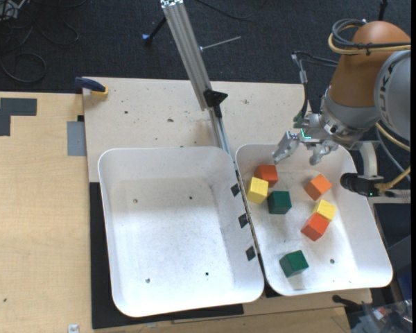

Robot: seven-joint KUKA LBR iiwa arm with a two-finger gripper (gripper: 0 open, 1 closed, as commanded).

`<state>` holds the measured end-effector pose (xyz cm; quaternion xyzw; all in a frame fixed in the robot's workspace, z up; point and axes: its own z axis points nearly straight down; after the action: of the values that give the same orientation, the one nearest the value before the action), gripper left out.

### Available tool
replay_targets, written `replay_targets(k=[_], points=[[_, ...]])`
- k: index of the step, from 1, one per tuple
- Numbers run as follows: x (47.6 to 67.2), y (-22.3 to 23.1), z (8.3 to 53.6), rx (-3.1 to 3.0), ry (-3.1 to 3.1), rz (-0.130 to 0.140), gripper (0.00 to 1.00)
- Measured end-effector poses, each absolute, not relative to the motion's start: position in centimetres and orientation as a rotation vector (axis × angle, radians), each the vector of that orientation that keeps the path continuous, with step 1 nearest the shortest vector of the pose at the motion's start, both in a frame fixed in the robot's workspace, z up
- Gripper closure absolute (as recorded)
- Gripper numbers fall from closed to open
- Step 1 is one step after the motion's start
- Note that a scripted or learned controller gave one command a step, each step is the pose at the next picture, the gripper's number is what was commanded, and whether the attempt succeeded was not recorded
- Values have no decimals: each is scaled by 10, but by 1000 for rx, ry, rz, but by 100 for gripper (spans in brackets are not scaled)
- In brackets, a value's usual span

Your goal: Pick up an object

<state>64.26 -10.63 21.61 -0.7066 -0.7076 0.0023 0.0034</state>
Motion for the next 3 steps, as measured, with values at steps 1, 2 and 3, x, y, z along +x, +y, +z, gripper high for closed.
replay_targets(k=[1, 2, 3], points=[[644, -106, 219, -2217, -2222, 3, 0], [642, -108, 154, -2216, -2216, 10, 0], [638, -103, 114, -2227, -2227, -21, 0]])
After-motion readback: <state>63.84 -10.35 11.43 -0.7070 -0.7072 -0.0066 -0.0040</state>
